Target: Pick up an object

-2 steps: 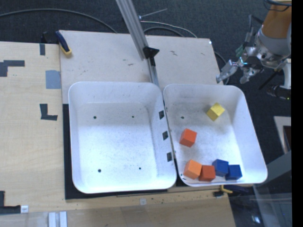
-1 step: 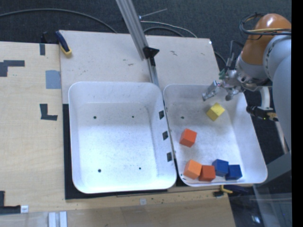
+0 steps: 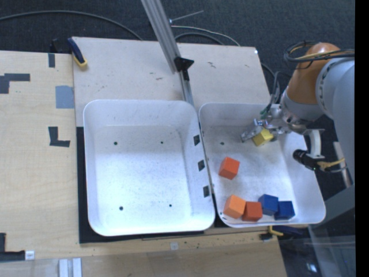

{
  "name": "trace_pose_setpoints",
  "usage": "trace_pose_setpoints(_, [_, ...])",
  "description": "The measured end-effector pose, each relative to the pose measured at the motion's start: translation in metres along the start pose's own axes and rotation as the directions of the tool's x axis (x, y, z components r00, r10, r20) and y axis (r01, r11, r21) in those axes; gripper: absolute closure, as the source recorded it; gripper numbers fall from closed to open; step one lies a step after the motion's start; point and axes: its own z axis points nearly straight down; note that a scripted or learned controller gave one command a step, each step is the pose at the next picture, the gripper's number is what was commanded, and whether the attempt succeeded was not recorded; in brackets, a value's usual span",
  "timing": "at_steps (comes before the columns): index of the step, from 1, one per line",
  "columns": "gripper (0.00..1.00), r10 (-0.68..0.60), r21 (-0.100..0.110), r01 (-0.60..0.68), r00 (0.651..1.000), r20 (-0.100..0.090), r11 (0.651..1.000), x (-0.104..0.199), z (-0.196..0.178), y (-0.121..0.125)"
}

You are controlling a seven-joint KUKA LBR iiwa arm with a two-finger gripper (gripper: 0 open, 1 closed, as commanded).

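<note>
1. Gripper (image 3: 260, 133) is over the upper part of the right bin (image 3: 305, 209), and it looks like it's got the small yellow block (image 3: 264, 137) pinched between its fingers, near the bin's back wall.
2. What could go wrong: the hold looks like it's on the block's edge rather than square across it, so I'd guess it could twist out or drop once the arm lifts. If it falls it probably just lands back in the same bin, no big deal.
3. Other worry: it's close to the bin's far wall, so a sloppy lift or swing might clip the rim.
4. Count in the right bin: one yellow block, one lone orange cube (image 3: 229, 168) mid-bin, then a row along the front wall, an orange cube (image 3: 234, 206), a darker red-orange cube (image 3: 252, 211) and two blue cubes (image 3: 268, 203) (image 3: 283, 210), all touching or nearly.
5. Left bin (image 3: 92, 172): no blocks in it that I can see.
</note>
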Motion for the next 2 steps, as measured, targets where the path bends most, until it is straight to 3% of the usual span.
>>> trace_pose_setpoints(1, [1.00, -0.002, -0.003, 0.002, 1.000, -0.002, 1.000, 0.001, -0.011, 0.002])
trace_pose_setpoints(2, [1.00, -0.008, -0.011, 0.008, 1.000, 0.000, 1.000, 0.093, -0.005, -0.001])
